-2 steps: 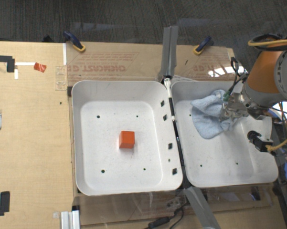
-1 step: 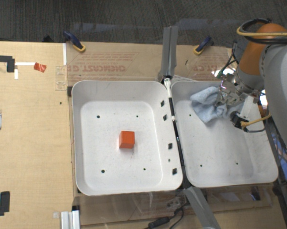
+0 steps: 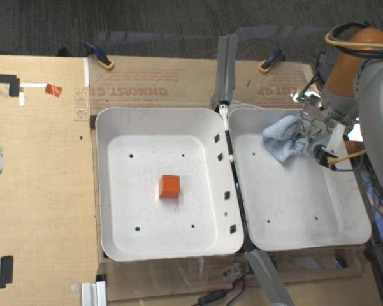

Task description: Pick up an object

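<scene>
Arm's over the right bin, cloth bunched up right at the jaws

The gripper (image 3: 309, 129) sits at the far right bin (image 3: 306, 225), touching a pale blue cloth (image 3: 281, 138); can't tell if the jaws hold it. An orange block (image 3: 169, 187) lies mid left bin (image 3: 118, 190). Cardboard (image 3: 137, 85) behind shows upside-down "CHEMCAST GP".

Arm (image 3: 363, 75) — low, at right
</scene>
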Tool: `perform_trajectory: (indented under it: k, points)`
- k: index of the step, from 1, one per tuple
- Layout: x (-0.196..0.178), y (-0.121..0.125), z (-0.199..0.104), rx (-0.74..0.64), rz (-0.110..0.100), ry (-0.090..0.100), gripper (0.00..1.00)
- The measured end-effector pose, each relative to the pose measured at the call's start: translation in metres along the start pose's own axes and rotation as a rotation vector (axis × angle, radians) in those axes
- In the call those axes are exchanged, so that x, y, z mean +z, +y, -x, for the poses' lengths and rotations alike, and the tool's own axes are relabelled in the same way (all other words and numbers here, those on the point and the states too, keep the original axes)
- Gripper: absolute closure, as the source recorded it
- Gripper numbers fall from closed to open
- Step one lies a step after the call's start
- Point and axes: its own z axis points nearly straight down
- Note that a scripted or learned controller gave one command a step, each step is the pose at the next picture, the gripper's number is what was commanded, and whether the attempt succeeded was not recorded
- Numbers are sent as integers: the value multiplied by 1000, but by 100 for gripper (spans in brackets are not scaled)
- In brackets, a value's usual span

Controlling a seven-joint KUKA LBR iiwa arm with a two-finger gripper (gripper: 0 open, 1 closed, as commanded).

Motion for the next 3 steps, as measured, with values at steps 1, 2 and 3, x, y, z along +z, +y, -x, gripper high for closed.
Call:
perform_trajectory:
  k: [1, 2, 3]
  points:
    - [-1, -15, 1, 290, 11, 2, 100]
    - [-6, -37, 18, 93, 5, -1, 100]
    - [0, -25, -26, 462, 11, 2, 100]
